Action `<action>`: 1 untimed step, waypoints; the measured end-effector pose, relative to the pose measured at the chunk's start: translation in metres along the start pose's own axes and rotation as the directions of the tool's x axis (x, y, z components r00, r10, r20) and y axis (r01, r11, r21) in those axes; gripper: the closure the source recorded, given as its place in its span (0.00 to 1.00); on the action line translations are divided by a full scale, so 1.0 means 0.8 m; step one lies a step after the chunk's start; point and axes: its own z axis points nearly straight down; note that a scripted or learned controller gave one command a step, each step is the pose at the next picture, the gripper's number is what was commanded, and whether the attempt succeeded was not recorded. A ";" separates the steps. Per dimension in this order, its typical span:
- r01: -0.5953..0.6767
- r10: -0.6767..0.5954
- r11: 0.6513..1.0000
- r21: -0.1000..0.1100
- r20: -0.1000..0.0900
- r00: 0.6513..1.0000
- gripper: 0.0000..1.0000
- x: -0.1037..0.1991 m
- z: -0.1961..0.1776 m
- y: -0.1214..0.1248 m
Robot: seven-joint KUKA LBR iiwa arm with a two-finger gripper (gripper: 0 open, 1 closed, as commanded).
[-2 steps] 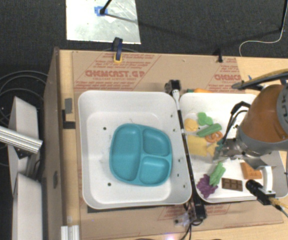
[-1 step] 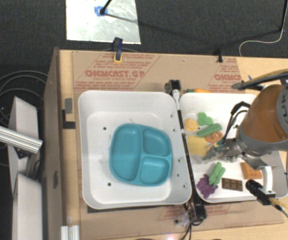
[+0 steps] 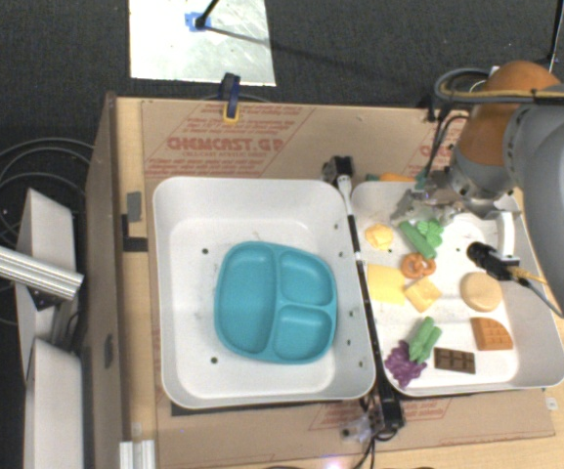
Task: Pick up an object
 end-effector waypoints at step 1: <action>-0.008 0.008 1.000 0.018 -0.004 1.000 0.00 -0.006 0.002 -0.060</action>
